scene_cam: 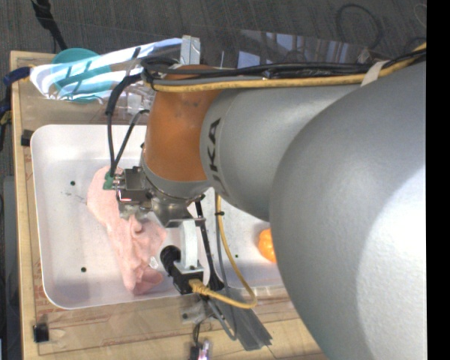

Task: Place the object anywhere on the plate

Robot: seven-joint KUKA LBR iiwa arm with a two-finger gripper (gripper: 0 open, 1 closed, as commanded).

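Observation:
A pale pink mass (131,250) lies in the left white bin (56,223), running from mid-bin toward the front edge. Its upper part (97,190) looks round and flat like a plate, while its lower part looks crumpled; I cannot tell them apart for sure. My gripper (141,207) hangs straight over this pink mass, under the orange wrist band (176,137), and the wrist hides most of it. A small orange object (265,244) peeks out beside the arm, in the right bin.
The grey arm (322,186) covers the right bin and most of the view. Teal and white striped items (82,70) lie on the bench beyond the left bin. Black and yellow cables (210,291) hang down over the front rim.

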